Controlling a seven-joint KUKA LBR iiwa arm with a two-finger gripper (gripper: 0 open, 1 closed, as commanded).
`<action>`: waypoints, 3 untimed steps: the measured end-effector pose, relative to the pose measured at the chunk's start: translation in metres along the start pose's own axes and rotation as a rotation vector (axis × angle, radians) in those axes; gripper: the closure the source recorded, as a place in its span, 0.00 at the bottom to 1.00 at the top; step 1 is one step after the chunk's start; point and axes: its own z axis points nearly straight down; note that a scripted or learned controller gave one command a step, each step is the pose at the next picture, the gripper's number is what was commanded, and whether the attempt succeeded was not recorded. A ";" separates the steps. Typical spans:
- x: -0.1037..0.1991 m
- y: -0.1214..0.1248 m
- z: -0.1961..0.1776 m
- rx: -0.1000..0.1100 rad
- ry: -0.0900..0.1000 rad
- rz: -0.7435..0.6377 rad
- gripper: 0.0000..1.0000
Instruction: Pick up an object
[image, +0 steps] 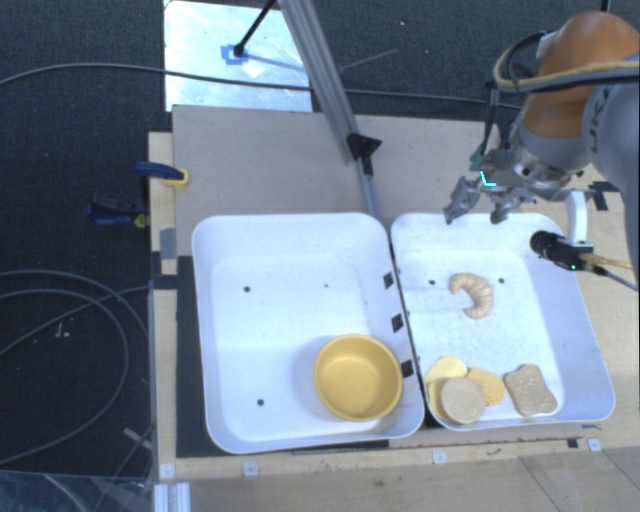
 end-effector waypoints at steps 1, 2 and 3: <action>0.000 0.001 -0.001 -0.002 0.000 0.000 0.00; -0.005 0.002 0.042 0.001 -0.002 0.003 0.00; -0.002 0.002 0.104 0.003 -0.001 0.002 0.00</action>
